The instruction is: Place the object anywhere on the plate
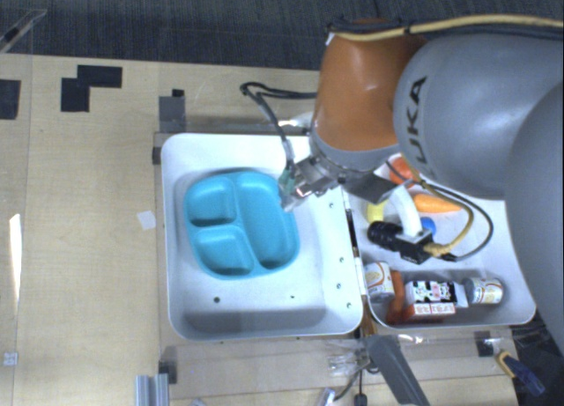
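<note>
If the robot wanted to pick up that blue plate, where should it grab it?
Probably by the rim. The blue plate lies flat in the left bin, so only its raised edge gives the gripper something to pinch. Coming straight down on the right-hand edge, nearest the gripper, looks easiest; the three hollow sections inside offer nothing to squeeze.

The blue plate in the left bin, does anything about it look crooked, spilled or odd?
Nothing stands out. The blue plate lies flat in the left bin, turned at a slight angle, with no spill or damage visible. The hand hovers at its right edge.
</note>
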Motion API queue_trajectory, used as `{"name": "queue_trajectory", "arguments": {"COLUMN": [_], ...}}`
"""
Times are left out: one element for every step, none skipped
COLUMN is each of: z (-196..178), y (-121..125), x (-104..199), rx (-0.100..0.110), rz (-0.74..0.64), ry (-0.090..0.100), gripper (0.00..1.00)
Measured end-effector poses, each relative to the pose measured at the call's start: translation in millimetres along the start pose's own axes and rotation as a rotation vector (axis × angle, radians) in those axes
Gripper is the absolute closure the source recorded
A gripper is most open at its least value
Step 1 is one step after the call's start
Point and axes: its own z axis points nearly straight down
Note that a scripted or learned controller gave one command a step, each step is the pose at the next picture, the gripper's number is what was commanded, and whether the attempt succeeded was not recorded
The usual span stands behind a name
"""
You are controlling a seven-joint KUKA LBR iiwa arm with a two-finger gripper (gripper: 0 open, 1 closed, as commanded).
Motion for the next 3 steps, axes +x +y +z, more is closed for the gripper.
{"name": "queue_trajectory", "arguments": {"z": [74, 71, -6], "y": [5, 68, -15], "x": [45, 10, 7], "rx": [0.003, 0.000, -0.002], "rz": [0.197, -0.036, -0.070], "ry": [0.001, 0.000, 0.000], "gripper": [1.00, 1.00, 1.00]}}
